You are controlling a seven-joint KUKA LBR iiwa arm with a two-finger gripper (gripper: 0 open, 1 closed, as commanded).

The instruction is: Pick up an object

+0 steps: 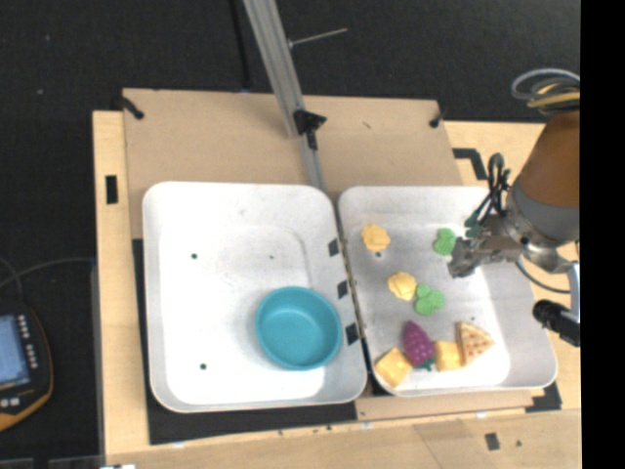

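1. Arm [552, 179]: grey, with an orange band above the wrist; enters from the right edge of the camera view and leans over the upper right part of the right bin.
2. Gripper [461, 265]: dark, at the arm's tip, low over the right bin near its upper middle. Whether its tips are apart or together cannot be told; they read as one dark mass.
3. Green toy, upper [445, 241]: lies in the right bin, just beside the gripper on its left and slightly above. Touching or nearly touching; which cannot be told. It is not seen between the tips.
4. Right bin [522, 355]: shallow, white, holding all the small toys listed here.
5. Yellow toy, upper [376, 237]: near the right bin's left wall, well apart from the gripper.
6. Yellow toy, middle [401, 284]: centre of the right bin, touching or just beside the lower green toy [429, 301].
7. Purple grape cluster [418, 344]: near the front of the right bin, between a yellow block [393, 367] and a small yellow-orange piece [447, 356].
8. Pizza-slice toy [475, 341]: front right of the cluster.
9. Left bin [195, 223]: white, shallow, beside the right bin.
10. Blue bowl [298, 327]: upright in the left bin, front right part.
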